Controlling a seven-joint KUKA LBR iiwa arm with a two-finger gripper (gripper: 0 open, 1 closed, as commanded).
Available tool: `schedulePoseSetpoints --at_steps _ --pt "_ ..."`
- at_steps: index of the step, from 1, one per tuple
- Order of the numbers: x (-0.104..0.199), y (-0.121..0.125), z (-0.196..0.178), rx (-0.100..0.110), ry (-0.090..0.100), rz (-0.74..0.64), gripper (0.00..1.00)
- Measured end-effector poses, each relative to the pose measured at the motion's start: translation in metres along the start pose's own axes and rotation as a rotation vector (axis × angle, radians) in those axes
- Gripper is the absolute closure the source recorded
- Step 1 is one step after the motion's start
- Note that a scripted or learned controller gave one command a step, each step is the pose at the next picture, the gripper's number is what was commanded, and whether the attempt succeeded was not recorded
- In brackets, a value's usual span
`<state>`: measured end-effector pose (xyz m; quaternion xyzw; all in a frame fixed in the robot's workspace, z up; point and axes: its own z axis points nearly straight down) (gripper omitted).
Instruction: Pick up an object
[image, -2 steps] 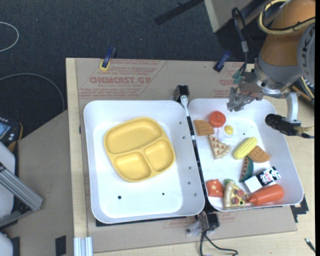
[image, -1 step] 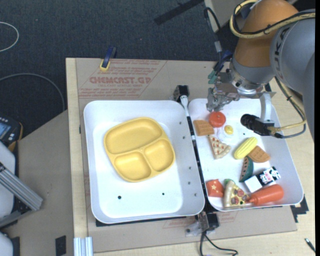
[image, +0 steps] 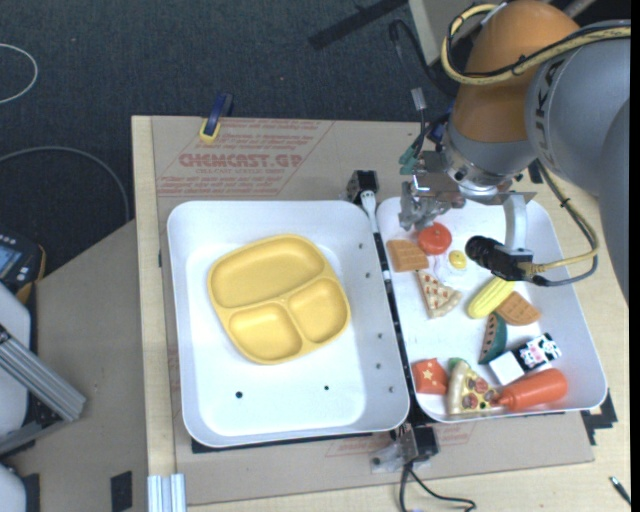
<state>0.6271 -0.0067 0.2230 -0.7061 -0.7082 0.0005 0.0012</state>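
Toy tomato (image: 435, 238) in right bin (image: 580, 345), hand (image: 420, 212) just above

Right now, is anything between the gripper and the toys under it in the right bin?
Nothing visible. The gripper hangs at the far end of the right bin, just above the cracker and red tomato. The other toys lie nearer the camera, off its path.

Yellow divided plate (image: 277, 299), orange carrot (image: 535, 389), white bins (image: 190, 300).
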Motion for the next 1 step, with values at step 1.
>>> schedulePoseSetpoints --at_steps 1 --pt "-0.002 0.0102 -0.0123 -0.006 -0.001 0.001 1.0"
